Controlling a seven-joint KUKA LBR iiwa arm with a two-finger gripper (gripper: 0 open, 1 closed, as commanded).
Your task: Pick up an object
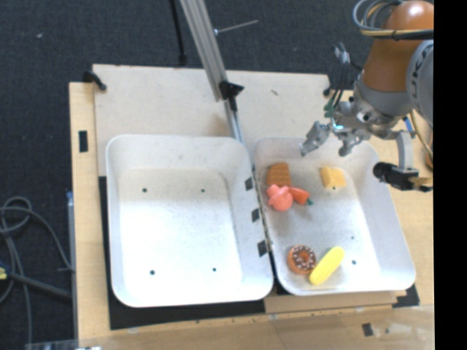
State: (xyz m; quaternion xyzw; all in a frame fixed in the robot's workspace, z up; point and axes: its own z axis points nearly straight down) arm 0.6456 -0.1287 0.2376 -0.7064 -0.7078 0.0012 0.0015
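The claw (330, 144) hangs above the right bin's (387, 228) far rim, fingers spread apart and gripping nothing. Inside lie a yellow block (333, 177), pink toy (281, 196), donut (300, 259) and banana (326, 265).

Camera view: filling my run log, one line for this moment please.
gripper: open, above right bin | held: nothing | pink toy: in bin

Robotics lab, plywood bench (168, 100) on dark carpet, 2 white bins (182, 217) side by side, aluminium camera mast (208, 42) at the far edge, loose cables (29, 232) on the left floor
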